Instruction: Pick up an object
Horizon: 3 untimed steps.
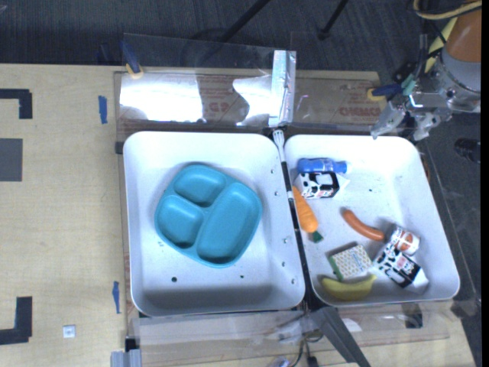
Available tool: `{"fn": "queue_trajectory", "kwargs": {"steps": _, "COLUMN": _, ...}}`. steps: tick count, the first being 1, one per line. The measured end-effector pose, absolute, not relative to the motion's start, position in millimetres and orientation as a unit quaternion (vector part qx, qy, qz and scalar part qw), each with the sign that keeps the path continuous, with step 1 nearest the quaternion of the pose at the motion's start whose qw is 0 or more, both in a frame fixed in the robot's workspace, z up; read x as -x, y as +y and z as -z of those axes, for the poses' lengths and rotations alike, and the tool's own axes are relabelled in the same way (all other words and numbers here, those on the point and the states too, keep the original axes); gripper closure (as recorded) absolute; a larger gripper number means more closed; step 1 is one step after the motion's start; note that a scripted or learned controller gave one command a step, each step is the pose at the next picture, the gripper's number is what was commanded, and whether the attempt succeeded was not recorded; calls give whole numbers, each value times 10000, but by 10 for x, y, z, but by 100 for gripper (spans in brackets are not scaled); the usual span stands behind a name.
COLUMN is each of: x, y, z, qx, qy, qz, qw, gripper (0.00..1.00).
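Several objects lie in the right bin point(435, 228). A blue tube point(322, 165) lies next to a black-and-white carton point(318, 183) near the far left. An orange carrot point(306, 213) lies along the left wall. A sausage point(363, 225) sits mid-bin. Toward the front are a checkered sponge point(351, 261), a banana point(348, 286) and a second black-and-white carton point(398, 264) with a red-topped can point(406, 241) against it. My gripper point(401, 128) hovers over the bin's far right corner, apart from every object, open with nothing between its fingers.
The left bin point(141, 205) holds a blue divided plate point(208, 213). A clear plastic sheet with a metal strip point(281, 90) stands behind the bins. Cables and a tripod leg point(336, 10) lie beyond the bench at the back.
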<state>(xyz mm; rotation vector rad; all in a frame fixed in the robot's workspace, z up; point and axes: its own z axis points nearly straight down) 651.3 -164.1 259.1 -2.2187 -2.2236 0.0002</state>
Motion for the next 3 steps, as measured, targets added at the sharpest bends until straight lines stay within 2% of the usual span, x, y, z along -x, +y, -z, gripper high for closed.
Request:
{"fn": "queue_trajectory", "kwargs": {"steps": 1, "x": -6252, "y": -1444, "z": -1668, "qx": 6640, "qy": -7477, "qz": 1, "qw": -2, "gripper": 0}}
{"fn": "queue_trajectory", "kwargs": {"steps": 2, "x": -5938, "y": -1541, "z": -1055, "qx": 6277, "qy": -7784, "qz": 2, "qw": 1, "gripper": 0}}
{"fn": "queue_trajectory", "kwargs": {"steps": 3, "x": -5316, "y": -1094, "z": -875, "qx": 5808, "qy": -8140, "qz": 18, "qw": -23, "gripper": 0}}
